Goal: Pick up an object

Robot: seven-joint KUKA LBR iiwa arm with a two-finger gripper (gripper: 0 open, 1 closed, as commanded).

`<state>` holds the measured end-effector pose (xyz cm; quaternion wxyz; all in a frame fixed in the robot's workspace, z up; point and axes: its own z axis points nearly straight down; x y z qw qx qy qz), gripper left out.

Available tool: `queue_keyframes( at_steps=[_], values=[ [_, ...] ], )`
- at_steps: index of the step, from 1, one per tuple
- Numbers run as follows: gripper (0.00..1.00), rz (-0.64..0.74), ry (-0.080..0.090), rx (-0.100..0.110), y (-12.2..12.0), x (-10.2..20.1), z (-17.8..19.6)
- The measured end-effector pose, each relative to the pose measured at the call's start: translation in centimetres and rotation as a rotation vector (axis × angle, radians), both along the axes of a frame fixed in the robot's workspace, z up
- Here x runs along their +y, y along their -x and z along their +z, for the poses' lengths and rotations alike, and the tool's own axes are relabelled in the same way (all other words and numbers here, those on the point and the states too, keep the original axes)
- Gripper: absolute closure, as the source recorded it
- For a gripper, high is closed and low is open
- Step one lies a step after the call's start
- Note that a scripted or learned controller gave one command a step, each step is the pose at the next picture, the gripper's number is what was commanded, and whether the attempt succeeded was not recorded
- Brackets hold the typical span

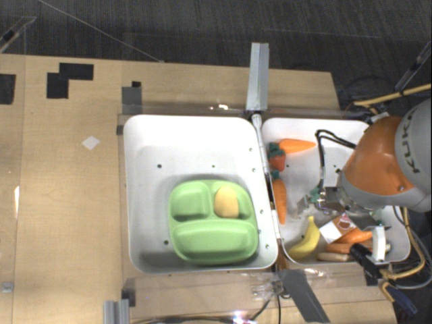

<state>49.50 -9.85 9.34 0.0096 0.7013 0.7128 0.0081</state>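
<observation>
So we've got two white bins side by side: the left bin (145,181) holds a green divided plate (212,220) with a yellowish round fruit (227,201) in its upper right compartment, and the right bin (297,130) is where the arm (388,164) is working. The gripper (331,204) hangs low over that bin, and we can't tell whether it's open or has anything. Closest pick, we'd guess, is the banana (306,240), just below-left of it, long axis slanted. One carrot (294,145) lies up top, another carrot (279,200) runs along the divider, and more orange pieces (351,236) crowd in beside the banana.
</observation>
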Motion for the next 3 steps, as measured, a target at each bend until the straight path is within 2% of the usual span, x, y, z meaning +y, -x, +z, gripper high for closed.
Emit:
queue_keyframes(
  at_steps=[3],
  values=[
    [0.0, 0.093, 0.004, -0.003, -0.05, -0.34, 0.0]
  ],
)
